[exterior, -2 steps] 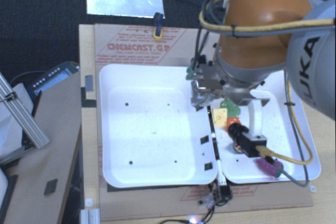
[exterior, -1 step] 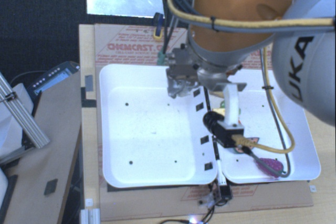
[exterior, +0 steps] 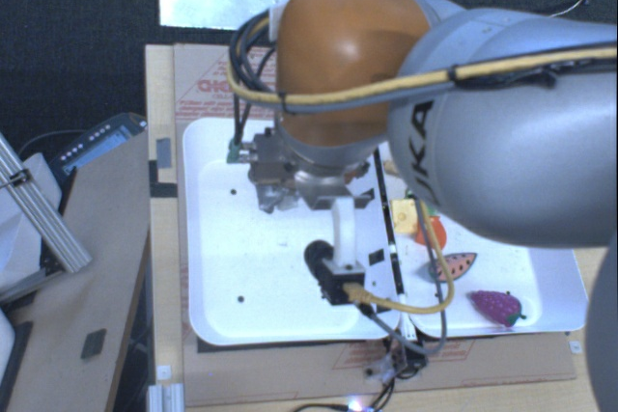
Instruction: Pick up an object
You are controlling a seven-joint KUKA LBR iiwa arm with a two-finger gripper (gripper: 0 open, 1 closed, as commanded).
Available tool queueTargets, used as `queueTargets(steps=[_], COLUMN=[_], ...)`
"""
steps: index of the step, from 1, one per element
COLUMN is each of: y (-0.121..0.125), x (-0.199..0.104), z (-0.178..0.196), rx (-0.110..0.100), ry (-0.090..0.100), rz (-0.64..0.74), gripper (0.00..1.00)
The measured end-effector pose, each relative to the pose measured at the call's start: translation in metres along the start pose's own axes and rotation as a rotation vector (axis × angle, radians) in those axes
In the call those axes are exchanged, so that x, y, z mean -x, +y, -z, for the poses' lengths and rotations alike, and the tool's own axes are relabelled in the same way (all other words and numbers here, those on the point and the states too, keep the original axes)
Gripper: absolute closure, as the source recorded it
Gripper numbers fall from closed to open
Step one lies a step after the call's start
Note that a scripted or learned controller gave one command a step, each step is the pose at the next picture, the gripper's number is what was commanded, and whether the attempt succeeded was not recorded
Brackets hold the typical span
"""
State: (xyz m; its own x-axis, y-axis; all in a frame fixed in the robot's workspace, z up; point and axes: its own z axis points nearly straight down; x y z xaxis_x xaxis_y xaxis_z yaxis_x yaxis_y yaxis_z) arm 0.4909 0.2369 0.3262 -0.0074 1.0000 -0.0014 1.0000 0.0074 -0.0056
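Arm: I see the arm (exterior: 502, 130) reaching in from the right, its wrist low over the left bin (exterior: 222, 299).
Gripper: the gripper (exterior: 278, 193) hangs over that bin's middle. I cannot tell whether it is open or closed, and I see nothing held in it.
Objects: in the right bin (exterior: 555, 289) lie a purple fruit (exterior: 497, 306), a watermelon slice (exterior: 454, 265) and an orange piece (exterior: 422, 225) partly under the arm.
Left bin: bare white with a few dark specks (exterior: 241, 299).
Progress: I judge nothing is picked up yet.
Left to do: shift to the right bin, grip one piece, lift.
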Motion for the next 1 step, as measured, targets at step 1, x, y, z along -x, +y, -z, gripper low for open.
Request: queueTargets(steps=[1], y=[0.0096], x=[0.0035], z=[0.2192], rx=[0.024], ry=[0.011], rz=[-0.002], gripper=[1.00])
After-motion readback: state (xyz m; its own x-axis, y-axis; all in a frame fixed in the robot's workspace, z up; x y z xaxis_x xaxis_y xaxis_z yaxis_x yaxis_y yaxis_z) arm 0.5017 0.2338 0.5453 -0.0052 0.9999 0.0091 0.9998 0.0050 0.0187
